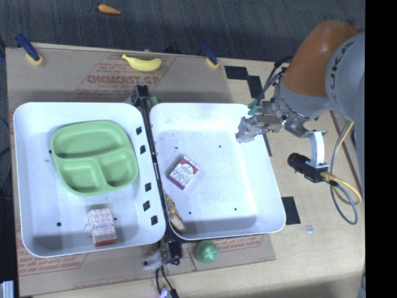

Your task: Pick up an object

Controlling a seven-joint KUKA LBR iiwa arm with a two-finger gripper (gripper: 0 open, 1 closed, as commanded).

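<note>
Gripper (247, 131) hangs over the right edge of the right bin (214, 113), near its far corner. Cannot tell from this slanted view how the tool is set; nothing visibly held. Likeliest target: small red-and-white packet (183, 173), lying flat in the bin's middle, nearer the left wall, well apart from the gripper. To do it well: centre over the packet, align to its tilted short side, descend straight. Risk: a flat packet may slide.

The table (322, 241) carries a printed cardboard sheet (111, 76), and two white bins, the left bin (25, 166) and the right bin (260, 185), sit side by side on it. A yellow banana (142, 62) lies on the cardboard behind the left bin; a green ball (206, 251) rests in front of the right bin.
</note>
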